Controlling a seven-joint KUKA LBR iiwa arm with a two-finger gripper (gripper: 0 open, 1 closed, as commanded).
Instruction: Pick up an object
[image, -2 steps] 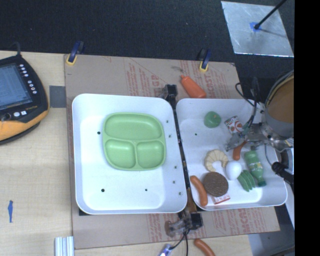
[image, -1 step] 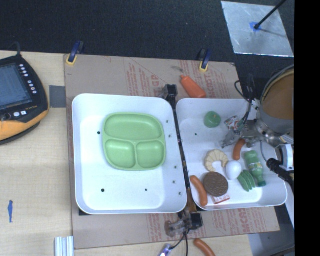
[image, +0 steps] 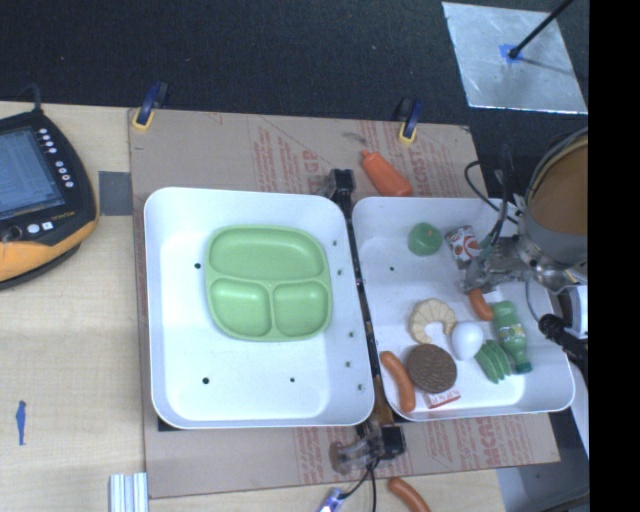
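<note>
Your gripper (image: 487, 272) hangs low at the right bin's (image: 385, 225) far side, over a small orange piece (image: 482, 304), likely lining up a pick; you cannot tell its finger state. The can (image: 461, 243) crowds its left, green items (image: 502, 345) sit just nearer; open floor lies further left.

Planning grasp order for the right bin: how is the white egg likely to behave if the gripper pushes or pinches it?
The white egg looks smooth and rounded, so it would probably roll or squirt sideways under a push. Its glossy surface suggests a slippery pinch. It sits close against the cream ring-shaped piece and the brown cookie, which may block a clean approach.
</note>
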